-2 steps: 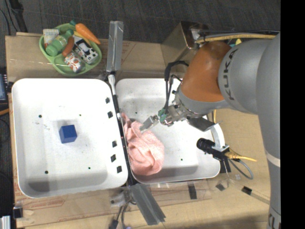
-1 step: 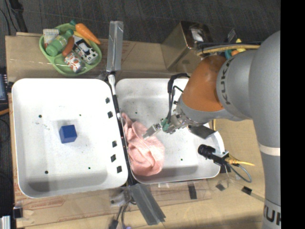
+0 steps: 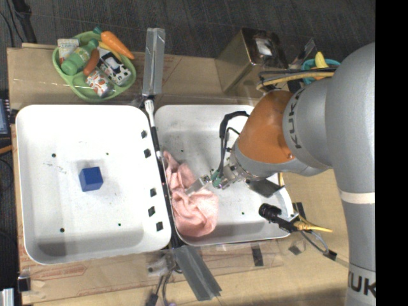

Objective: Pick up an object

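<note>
The gripper sits low in the right bin, touching or just beside the right edge of a crumpled pink cloth (whether it is open, closed or gripping the cloth cannot be told). The cloth lies against that bin's left wall. The left bin holds a blue cube. Behind it, a green bowl carries toy food. The arm shows the letters "KU".

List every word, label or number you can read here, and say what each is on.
"KUK": on the grey arm link beside the orange band; the rest is hidden.
"KU": on the arm's lower section; the rest is hidden.
Packets in the green bowl: print too small to read.
</note>
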### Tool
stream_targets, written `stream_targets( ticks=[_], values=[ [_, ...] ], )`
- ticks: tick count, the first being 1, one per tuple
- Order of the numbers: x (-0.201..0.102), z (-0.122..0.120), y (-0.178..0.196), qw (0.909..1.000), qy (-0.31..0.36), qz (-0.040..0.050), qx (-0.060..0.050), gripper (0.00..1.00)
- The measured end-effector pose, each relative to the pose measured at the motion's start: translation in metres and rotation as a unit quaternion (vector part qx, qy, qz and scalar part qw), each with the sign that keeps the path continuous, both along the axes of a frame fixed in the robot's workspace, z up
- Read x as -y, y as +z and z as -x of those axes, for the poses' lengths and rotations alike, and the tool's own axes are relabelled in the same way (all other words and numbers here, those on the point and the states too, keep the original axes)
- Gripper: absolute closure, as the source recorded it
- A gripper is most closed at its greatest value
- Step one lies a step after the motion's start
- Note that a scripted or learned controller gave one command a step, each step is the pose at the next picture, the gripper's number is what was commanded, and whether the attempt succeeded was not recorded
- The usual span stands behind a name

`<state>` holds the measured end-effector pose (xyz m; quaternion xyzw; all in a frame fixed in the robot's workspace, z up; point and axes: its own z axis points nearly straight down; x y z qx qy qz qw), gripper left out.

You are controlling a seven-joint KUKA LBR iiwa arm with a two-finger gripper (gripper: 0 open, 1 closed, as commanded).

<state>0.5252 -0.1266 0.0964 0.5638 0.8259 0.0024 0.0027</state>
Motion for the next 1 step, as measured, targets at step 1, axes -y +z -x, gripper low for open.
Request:
stream_targets(
  ticks=[1],
  values=[
    [-0.0017, -0.0013, 0.0111, 1.0, 0.004, -0.0013, 0.0, 1.0]
  ],
)
